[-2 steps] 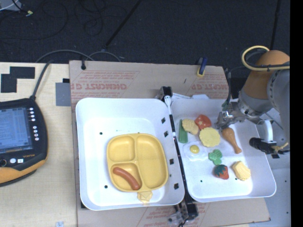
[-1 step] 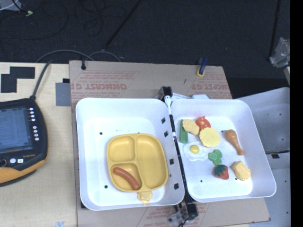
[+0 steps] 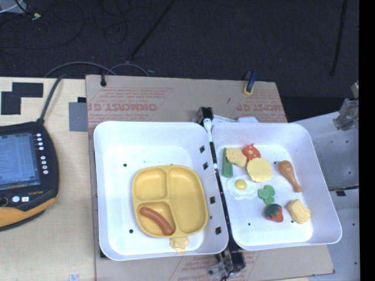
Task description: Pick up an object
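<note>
The right bin (image 3: 319, 227) holds several toy foods. A red tomato piece (image 3: 251, 151), a yellow crinkled piece (image 3: 235, 157) and a green pod (image 3: 227, 167) lie near its far left. A round yellow biscuit (image 3: 259, 170) sits in the middle, with a chicken drumstick (image 3: 289, 175) to its right. Closer to the front are a fried egg (image 3: 241, 187), a green broccoli (image 3: 267, 193), a strawberry (image 3: 273, 212) and a corn cob (image 3: 299, 211). In the left bin (image 3: 111, 157), a yellow divided plate (image 3: 199, 201) carries a sausage (image 3: 156, 219). A small yellow piece (image 3: 179, 243) lies by the plate's front edge.
Both bins rest on a cardboard sheet (image 3: 152, 101). A teach pendant (image 3: 23, 168) lies on the bench at the far left. A blue clamp (image 3: 250, 82) sits at the cardboard's back edge. Grey metal hardware (image 3: 348, 113) stands at the right.
</note>
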You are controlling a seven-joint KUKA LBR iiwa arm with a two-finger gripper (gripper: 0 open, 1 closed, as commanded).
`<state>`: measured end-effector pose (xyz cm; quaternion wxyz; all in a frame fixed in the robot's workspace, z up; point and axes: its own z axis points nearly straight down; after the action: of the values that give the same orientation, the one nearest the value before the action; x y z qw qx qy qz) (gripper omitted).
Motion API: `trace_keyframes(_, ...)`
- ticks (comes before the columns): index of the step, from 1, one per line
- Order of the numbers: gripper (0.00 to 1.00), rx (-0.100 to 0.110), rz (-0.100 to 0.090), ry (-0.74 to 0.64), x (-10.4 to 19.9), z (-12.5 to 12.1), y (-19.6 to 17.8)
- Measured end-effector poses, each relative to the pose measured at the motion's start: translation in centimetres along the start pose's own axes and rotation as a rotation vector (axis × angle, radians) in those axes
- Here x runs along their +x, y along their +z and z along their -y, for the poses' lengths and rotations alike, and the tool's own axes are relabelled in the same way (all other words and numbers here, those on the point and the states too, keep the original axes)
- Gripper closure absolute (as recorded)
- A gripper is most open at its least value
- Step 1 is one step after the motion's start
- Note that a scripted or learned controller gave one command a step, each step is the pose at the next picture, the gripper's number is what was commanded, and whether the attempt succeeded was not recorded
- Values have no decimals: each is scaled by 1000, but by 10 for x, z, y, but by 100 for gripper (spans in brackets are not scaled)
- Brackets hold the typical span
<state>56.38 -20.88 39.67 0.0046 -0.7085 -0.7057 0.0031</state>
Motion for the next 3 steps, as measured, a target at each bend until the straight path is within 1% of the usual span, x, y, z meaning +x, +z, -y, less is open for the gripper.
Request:
trace_keyframes(1, 100, -7, -2, -15, 123, 22, 1)
trace_keyframes(2, 100, 8, -1, -2, 114, 60, 131)
trace_keyframes(3, 100, -2, -1, -9, 176, 65, 167)
